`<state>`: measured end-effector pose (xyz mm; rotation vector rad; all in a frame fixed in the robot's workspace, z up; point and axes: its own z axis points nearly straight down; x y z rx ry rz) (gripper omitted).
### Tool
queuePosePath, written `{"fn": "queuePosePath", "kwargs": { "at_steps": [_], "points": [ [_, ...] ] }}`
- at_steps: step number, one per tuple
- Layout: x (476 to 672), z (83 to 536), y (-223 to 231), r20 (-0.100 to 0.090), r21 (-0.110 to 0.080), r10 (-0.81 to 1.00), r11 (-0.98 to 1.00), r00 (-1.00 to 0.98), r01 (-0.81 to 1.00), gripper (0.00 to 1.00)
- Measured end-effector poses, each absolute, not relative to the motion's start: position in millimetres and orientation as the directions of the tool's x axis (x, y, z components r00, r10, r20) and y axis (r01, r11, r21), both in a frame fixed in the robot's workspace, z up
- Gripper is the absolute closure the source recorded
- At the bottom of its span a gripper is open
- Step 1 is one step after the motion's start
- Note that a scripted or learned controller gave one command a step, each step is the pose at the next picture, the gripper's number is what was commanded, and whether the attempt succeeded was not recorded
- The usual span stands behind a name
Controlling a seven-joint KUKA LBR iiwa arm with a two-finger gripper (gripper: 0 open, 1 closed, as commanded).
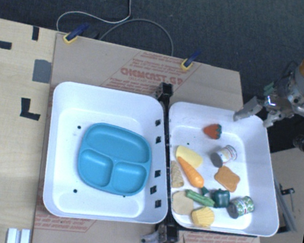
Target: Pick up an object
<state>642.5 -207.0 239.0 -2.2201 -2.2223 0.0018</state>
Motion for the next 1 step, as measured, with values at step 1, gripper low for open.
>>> {"fn": "queuePosePath", "kwargs": {
  "at_steps": [1],
  "points": [
    [665.9,84.6,-148.1,0.003,-0.011,1.0,0.006,-0.006,1.0,0.0]
  ]
}}
